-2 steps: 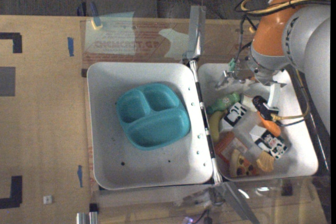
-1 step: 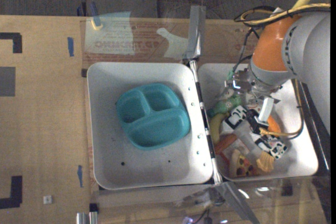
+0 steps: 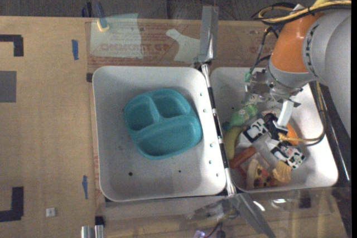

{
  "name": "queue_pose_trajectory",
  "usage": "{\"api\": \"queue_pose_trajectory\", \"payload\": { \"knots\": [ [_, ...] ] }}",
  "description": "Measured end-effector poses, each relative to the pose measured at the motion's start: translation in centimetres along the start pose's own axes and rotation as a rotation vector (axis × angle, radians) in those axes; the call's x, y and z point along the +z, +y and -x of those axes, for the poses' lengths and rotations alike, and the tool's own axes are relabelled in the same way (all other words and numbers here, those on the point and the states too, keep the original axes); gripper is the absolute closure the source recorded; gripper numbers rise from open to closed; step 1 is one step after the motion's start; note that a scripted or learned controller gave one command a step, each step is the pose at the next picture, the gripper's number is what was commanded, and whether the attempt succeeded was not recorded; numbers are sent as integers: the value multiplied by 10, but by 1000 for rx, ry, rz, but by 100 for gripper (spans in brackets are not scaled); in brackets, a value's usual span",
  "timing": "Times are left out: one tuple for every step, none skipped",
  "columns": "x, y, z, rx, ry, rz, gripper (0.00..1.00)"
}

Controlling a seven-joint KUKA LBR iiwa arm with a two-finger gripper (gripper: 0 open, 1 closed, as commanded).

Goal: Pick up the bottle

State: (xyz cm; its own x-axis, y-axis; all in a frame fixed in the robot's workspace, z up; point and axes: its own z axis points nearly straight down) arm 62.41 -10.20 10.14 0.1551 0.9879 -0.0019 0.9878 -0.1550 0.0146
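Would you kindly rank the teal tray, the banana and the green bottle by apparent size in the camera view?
1. Teal tray, by far the largest.
2. Banana, partly hidden by the gripper.
3. Green bottle, also partly hidden.
Banana and bottle look close in size, so their order is unsure.

Open floor around the teal plate in the left bin; right bin crowded with clutter.

A tan tabletop is carrying two shallow white bins side by side: the left bin and the right bin, touching along a shared divider. Blue tape strips and black corner marks are lying on its surface.
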Motion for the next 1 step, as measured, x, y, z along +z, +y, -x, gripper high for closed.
{"api": "queue_pose_trajectory", "payload": {
  "knots": [
    [-118,37,-50,20,1,-13,100]
  ]
}}
